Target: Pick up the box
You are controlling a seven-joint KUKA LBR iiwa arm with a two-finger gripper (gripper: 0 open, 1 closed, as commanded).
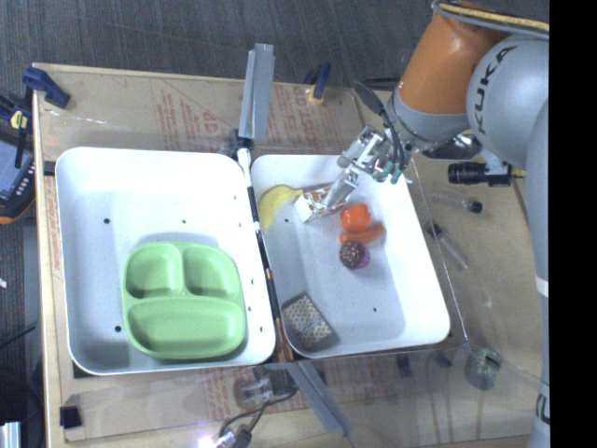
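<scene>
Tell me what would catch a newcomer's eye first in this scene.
The green divided tray stands out first, filling the lower part of the left bin. Next comes the arm's orange band at upper right, with the hand reaching down to a small box near the top of the right bin. Beside it lie a yellow piece and an orange one.

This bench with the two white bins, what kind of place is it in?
Probably a robotics lab set up for grasping trials. A grey and orange KUKA arm reaches over two white bins clamped to a plywood bench, one holding a green divided tray, the other toy food.
</scene>
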